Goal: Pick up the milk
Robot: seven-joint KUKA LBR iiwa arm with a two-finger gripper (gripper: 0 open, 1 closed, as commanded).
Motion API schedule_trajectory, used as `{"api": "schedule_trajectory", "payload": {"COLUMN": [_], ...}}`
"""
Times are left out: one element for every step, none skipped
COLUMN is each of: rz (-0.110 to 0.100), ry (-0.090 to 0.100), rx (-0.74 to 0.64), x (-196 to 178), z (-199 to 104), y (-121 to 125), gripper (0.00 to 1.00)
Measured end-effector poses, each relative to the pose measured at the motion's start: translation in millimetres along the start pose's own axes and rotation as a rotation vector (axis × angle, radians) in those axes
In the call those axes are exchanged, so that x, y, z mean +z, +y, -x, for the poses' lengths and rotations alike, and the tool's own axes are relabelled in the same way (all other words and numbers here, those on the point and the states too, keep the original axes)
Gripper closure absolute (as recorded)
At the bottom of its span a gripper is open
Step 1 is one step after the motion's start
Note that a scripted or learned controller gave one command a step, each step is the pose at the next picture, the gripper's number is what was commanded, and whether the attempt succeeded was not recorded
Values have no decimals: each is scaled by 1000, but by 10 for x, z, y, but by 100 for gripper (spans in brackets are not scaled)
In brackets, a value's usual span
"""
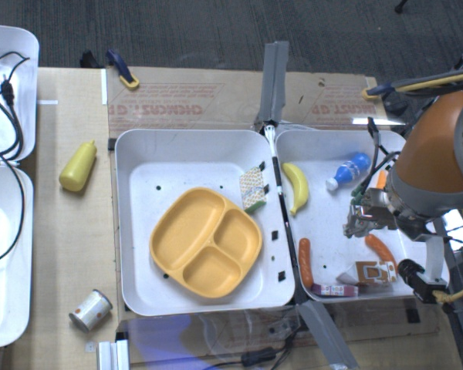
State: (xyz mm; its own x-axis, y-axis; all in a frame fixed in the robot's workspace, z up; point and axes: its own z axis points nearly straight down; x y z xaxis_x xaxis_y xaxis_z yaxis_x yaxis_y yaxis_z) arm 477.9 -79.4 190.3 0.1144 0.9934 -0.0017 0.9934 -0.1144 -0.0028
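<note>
The milk carton [373, 272] is lying on its side nearest the front wall of the right bin [324, 206], crowded by a pink packet [336, 290] and an orange carrot [382, 249]. Beyond the carton, the gripper [360, 220] is hovering — its opening is too blurred to judge — and risking a snag on the carrot.

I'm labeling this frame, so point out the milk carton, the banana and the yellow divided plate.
milk carton [374, 272], camera view, its front panel.
banana [297, 187], camera view, middle of its curve.
yellow divided plate [187, 226], camera view, its largest compartment.

We see our arm reach in from the right; our gripper [360, 220] hangs low, pointing down.
</note>
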Motion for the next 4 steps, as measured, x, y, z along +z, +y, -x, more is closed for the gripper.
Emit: {"api": "schedule_trajectory", "payload": {"rz": [-4,-1,-1,1], "ry": [1,0,2,1], "rx": [142,209,5,-340], "x": [606,150,1004,998], "z": [366,1272,845,762], "y": [26,138,89,231], "gripper": [0,0,0,0]}}
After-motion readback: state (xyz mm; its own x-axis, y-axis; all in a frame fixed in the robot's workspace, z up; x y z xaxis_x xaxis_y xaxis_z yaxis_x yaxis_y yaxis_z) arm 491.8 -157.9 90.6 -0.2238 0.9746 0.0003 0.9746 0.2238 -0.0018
